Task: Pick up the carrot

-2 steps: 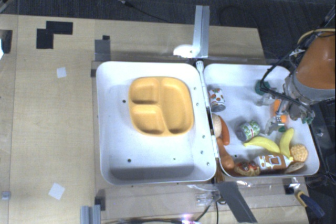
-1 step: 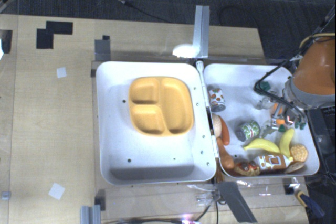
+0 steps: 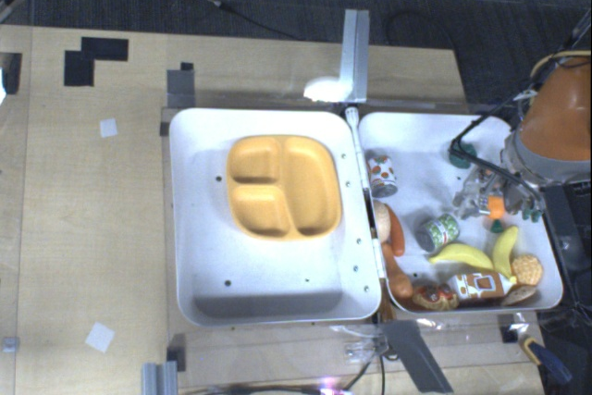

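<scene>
The gripper (image 3: 492, 204) is positioned over the right bin's (image 3: 416, 129) right side with a small orange piece, possibly the carrot (image 3: 497, 207), seen between its fingers, though how far they are parted cannot be told.

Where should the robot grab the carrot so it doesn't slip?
Probably around its thicker middle, from straight above. The carrot lies flat and runs along the left wall of the right bin, so the fingers likely fit best across its narrow width. The wall is close on one side, so it's tight. The gripper is off to the right.
</scene>
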Robot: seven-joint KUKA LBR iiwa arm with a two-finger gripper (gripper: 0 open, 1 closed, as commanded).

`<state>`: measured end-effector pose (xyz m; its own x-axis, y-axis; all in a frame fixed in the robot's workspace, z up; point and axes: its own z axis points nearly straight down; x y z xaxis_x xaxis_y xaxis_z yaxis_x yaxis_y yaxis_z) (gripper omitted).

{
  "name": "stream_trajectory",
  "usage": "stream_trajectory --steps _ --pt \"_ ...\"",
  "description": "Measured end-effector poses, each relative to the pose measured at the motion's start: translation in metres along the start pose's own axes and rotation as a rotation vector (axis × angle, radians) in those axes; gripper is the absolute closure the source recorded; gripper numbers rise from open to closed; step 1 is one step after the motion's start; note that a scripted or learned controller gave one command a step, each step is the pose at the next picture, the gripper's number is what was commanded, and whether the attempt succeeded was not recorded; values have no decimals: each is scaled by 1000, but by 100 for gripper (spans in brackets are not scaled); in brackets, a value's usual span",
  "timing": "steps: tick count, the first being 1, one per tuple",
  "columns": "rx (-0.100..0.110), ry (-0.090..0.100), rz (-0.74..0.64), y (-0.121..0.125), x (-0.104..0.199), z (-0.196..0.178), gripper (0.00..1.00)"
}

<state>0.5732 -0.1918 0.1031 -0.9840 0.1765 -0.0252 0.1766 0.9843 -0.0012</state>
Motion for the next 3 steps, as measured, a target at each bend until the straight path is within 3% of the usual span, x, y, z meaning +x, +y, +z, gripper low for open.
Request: stream_trajectory --steps 1,2,3 --pt "0 8 145 -18 80 9 100" --pt "2 -8 146 -18 75 7 0" --pt "4 -6 242 -7 78 9 0"
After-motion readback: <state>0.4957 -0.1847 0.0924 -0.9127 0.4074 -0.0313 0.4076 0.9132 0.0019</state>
